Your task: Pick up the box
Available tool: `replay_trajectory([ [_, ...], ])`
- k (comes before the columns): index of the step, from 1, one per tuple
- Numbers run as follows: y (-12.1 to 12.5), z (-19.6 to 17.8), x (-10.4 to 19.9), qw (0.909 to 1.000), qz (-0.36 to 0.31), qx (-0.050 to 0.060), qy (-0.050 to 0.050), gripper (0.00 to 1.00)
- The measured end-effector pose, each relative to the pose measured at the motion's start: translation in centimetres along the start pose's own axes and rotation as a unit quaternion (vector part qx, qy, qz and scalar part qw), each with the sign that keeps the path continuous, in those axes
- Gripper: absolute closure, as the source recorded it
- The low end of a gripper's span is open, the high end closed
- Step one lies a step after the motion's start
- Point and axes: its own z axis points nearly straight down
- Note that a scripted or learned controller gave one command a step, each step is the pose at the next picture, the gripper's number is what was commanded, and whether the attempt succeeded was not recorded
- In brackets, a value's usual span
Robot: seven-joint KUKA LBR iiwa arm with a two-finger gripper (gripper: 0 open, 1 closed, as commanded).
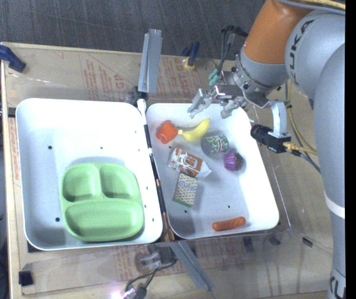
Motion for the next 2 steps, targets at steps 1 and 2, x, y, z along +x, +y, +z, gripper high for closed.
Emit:
replay_trajectory([
  [1, -4.6, 15.2, -4.2, 0.9932, -0.116, -0.009, -0.003, 0.00],
  [2, -4.1, 13.6, -7.7, 0.9960, -0.090, -0.002, -0.001, 0.00],
])
